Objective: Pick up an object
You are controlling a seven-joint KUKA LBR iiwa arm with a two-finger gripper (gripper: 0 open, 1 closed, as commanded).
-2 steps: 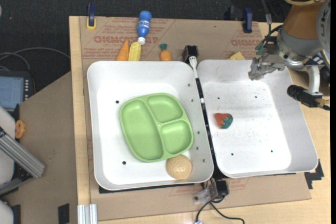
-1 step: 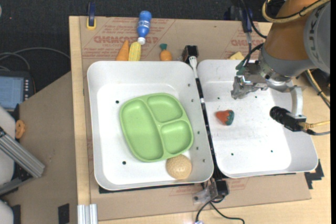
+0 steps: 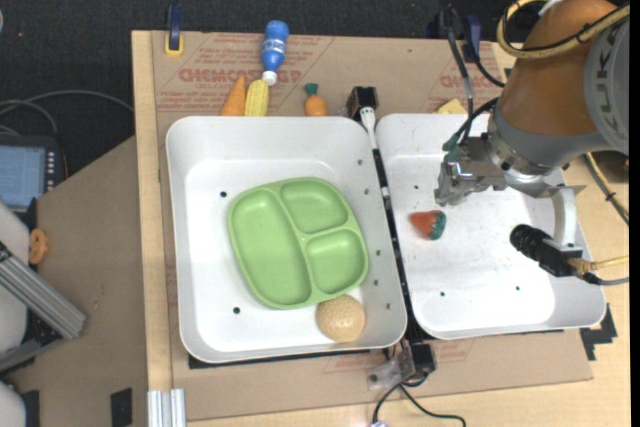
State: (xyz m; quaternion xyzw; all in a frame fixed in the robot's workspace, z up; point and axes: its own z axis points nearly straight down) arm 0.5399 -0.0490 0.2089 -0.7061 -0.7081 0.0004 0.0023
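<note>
I see the gripper (image 3: 452, 183) low over the right bin (image 3: 490, 310), though I cannot tell how its jaws stand. The strawberry (image 3: 430, 224) lies on that bin's floor at the gripper's seven o'clock, apart from it.

Bright, even overhead light; soft shadows, mild glare on white bins (image 3: 200, 215), slight blur.

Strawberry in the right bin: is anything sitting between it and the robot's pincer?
Nothing visible does. The strawberry lies alone on the white floor of the right bin, and the pincer hangs just above and to its right, with bare bin floor between them. The green tray sits in the other bin.
</note>
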